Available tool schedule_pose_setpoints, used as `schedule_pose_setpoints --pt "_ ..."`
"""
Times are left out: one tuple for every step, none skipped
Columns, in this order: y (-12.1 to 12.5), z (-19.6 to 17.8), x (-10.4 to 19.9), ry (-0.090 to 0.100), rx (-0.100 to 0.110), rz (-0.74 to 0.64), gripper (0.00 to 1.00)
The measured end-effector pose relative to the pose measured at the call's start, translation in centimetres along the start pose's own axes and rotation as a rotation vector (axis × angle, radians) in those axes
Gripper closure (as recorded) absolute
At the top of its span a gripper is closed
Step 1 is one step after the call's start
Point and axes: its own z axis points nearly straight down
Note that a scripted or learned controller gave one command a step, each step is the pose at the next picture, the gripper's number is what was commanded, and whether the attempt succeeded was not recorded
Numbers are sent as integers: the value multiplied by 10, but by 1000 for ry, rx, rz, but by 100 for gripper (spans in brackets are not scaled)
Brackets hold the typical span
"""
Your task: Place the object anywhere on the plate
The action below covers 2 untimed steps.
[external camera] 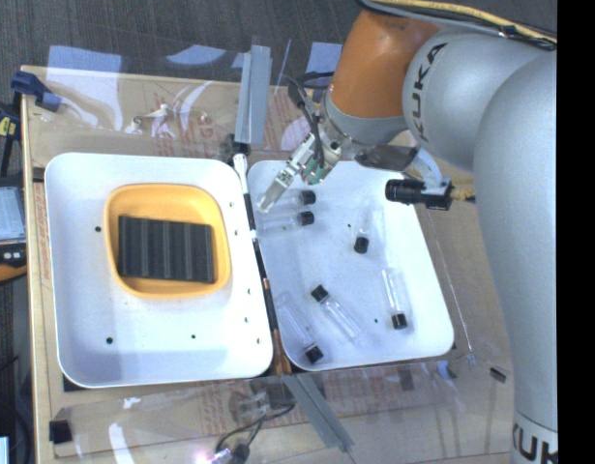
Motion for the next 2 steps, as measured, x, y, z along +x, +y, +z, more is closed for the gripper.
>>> schedule_pose_setpoints --pt "36 20 22 4 3 -76 0" --pt "33 -18 17 1 1 -109 0"
